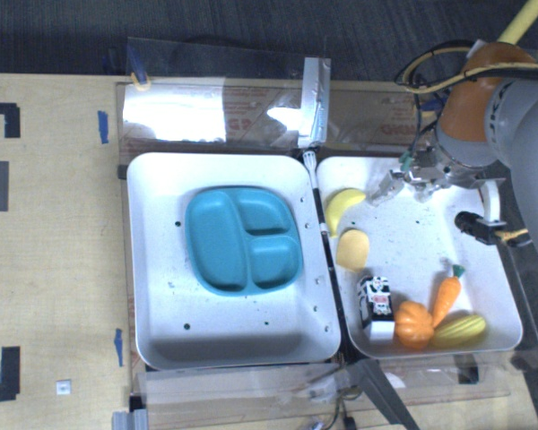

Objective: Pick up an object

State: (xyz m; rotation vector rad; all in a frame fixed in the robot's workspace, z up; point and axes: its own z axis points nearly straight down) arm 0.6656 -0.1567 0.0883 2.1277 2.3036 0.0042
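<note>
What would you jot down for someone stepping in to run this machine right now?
Gripper: low over the right bin's far end, nothing seen between its fingers.
Right bin: two yellow, rounded items near the divider; a small black-and-white cow figure, an orange pumpkin-like piece, a carrot and a yellow squash-shaped piece along the near side.
Left bin: a blue divided plate.
Done: nothing lifted.
Left: grasp any one object and raise it.

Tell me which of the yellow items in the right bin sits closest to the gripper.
The yellow-green round fruit by the divider at the right bin's upper left, just left of the gripper. The paler lemon lies below it; the yellow squash lies at the bottom.
</note>
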